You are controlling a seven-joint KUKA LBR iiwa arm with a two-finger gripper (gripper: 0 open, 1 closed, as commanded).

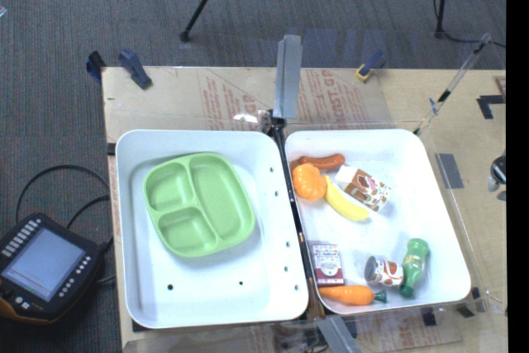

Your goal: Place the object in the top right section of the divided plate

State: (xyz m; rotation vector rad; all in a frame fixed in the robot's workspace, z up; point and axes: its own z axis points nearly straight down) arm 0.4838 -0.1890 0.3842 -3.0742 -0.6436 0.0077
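A light green divided plate (198, 202) lies in the left white bin (140, 285). It has two small sections on its left side and one long section on its right. The right white bin (438, 202) holds the loose items: a brown sausage (322, 162), an orange fruit (309, 182), a yellow banana (347, 203), a small white and brown carton (364, 188), a red box (327, 262), a small can (381, 270), a green bottle (413, 264) and a carrot (350, 294). All of them rest on the bin floor.
A grey metal post (288, 83) stands at the back between the two bins. A teach pendant (43, 264) with its cable lies on the floor at the lower left. Blue clamps (135, 68) grip the bench's back edge. Tripod legs stand behind the bench.
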